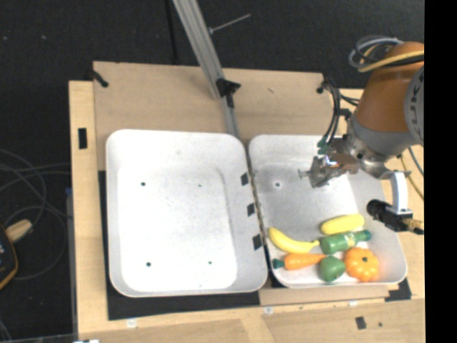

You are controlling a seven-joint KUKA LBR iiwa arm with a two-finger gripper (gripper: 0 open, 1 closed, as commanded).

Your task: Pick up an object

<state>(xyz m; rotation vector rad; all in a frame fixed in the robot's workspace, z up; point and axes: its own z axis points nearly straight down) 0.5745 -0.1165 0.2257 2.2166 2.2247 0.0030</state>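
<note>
Toy food lies bunched at the near end of the right bin (285,156): a yellow banana (289,241), a yellow corn-like piece (342,224), a green cucumber (344,241), an orange carrot (303,261), a green pepper (331,268) and an orange pumpkin (362,263). My gripper (323,170) hangs over the far half of that bin, well apart from the pile, with nothing visible between its fingers. The orange wrist (385,113) sits above it at the right.
The left bin (121,191) lies beside the right one, joined by dark clips (251,209) along the shared edge. A grey metal pole (203,41) slants up from the bench behind the bins. Cables trail on the dark floor at the left.
</note>
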